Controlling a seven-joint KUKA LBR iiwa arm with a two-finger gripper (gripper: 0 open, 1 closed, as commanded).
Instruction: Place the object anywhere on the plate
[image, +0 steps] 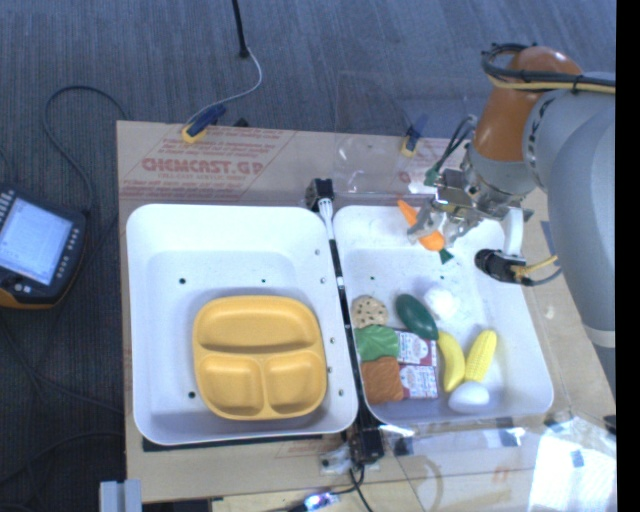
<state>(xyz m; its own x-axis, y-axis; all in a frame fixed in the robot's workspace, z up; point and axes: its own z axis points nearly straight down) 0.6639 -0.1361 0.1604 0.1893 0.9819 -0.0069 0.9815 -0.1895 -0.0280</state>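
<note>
On the left, we are looking at the yellow plate (260, 355) sitting in the left bin (160, 250), and nothing is lying on it yet. Moving right, we are seeing toy foods crowding the near end of the right bin (520, 350): a cookie (368, 310), a banana (451, 361), a corn cob (481, 356). At the far end, the gripper (440, 228) is hanging over the bin, and its fingers (452, 222) are pinching a small orange carrot (432, 241). So we are thinking the pick is done, and the carry to the plate is still waiting.
</note>
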